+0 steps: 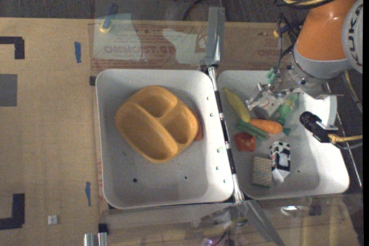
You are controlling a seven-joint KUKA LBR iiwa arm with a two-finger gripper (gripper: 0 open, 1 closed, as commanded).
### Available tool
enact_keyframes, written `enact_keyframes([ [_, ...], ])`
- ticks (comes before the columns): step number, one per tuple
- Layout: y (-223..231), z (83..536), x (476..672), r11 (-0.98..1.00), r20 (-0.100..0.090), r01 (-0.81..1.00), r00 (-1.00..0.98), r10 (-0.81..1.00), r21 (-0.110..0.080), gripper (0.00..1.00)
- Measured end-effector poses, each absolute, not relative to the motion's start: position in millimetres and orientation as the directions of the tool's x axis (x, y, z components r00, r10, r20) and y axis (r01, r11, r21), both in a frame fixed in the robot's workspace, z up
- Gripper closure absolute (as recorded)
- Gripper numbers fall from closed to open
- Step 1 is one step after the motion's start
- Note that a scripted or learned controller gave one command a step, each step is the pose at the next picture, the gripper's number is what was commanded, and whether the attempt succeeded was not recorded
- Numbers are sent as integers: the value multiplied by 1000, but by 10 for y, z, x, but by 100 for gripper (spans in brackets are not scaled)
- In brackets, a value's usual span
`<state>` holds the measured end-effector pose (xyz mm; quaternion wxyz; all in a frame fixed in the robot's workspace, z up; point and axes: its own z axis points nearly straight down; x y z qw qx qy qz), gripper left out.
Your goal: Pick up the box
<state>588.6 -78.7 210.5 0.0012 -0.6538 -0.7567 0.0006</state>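
- The bench (46,124), covered in brown cardboard, is carrying two shallow white bins side by side.
- The left bin (167,181) is holding an orange divided plate (157,123), which is sitting tilted near the bin's middle.
- The right bin (328,173) is holding a cluster of small things in its left half.
- The arm (331,26), grey with an orange band, is reaching in from the right and hanging over the far part of the right bin.
- The gripper (271,92) is sitting low over a small pale item at the far end of the cluster; how far it is open cannot be told, nor whether it has hold of anything.
- A yellow corn cob (237,105) is lying at a slant near the bin's left wall.
- A carrot (266,126) is lying just beside the corn.
- The box (262,171), small and tan, is resting near the bin's near edge, well apart from the gripper.
- A black-and-white carton (281,158) is lying just right of the box.
- A red tomato (245,142) is sitting beyond the box.
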Motion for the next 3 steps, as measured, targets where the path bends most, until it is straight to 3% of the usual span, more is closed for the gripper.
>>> enact_keyframes([
  [1, -1641, 2441, 5713, 175, -2, 984, -175, 984, 1, 0],
  [2, -1315, 2125, 5560, 97, 1, 995, -97, 995, -3, 0],
  [3, -1317, 2127, 5561, 97, 1, 995, -97, 995, -2, 0],
])
